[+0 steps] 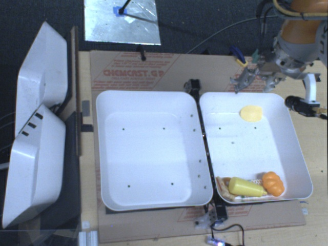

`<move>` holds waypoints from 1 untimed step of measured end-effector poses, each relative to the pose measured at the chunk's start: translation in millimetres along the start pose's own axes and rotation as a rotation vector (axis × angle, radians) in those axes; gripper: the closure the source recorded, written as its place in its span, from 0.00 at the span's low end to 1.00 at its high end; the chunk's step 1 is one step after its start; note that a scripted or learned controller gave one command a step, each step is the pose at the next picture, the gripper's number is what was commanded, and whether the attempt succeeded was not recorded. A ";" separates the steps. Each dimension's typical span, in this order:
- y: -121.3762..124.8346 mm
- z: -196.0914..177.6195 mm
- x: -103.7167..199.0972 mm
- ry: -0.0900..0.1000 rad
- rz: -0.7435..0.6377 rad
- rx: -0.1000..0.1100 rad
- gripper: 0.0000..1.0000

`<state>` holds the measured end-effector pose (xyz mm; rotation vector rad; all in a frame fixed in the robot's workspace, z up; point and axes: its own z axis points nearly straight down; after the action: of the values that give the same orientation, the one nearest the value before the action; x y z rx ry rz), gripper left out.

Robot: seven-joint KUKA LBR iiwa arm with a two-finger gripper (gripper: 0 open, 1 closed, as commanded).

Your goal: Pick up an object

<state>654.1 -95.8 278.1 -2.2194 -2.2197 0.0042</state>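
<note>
The right bin point(294, 137) holds a flat pale yellow disc point(251, 114) near its far edge. At its near edge lie a yellow cone-shaped object point(246, 187), an orange pumpkin-like piece point(273, 183) and a thin tan item beneath them. My gripper point(249, 78) hangs above the far rim of the right bin, a little beyond the yellow disc. Nothing is seen between its fingers. The arm with its orange band point(302, 29) rises at the top right.
The left bin point(110, 137) lies beside the right one on a cardboard sheet point(133, 70). A shiny metal plate point(121, 13) lies at the back. White housings point(36, 122) stand at the left. Cables run at the back and near the front edge.
</note>
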 end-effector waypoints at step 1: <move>0.8 -2.9 0.1 0.000 0.000 -0.005 0.00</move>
<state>654.8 -95.7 281.0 -2.2216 -2.2228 -0.0013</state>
